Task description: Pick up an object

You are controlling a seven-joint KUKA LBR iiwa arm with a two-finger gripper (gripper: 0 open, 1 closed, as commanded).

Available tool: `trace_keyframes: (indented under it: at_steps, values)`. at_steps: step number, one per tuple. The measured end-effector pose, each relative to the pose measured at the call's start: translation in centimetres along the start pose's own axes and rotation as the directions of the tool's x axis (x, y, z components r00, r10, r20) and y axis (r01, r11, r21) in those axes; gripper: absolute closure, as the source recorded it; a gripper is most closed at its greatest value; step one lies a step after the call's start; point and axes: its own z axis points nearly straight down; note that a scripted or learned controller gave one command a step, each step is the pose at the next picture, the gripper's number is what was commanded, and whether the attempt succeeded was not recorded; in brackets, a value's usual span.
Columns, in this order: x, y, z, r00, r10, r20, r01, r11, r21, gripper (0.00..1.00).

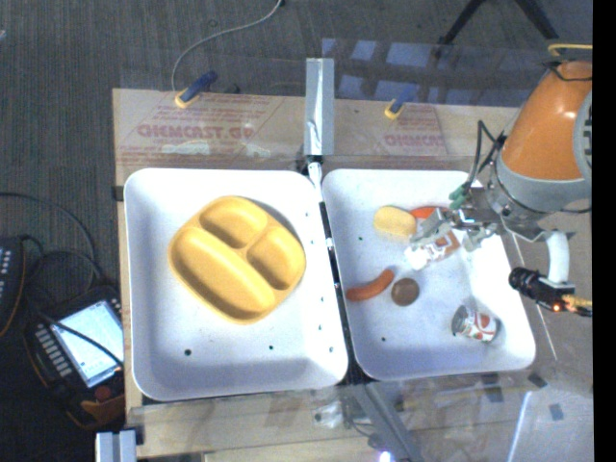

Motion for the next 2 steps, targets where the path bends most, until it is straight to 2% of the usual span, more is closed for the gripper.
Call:
trace_keyframes:
  at_steps: [1,2]
  values:
    - [4.2,-6.0,12.1,1.000,0.002,0.001,-0.002,1.000,-0.014,0.00]
    - [2.3,0.4,12.1,1.000,0.002,0.002,-0.002,1.000,-0.017,0.00]
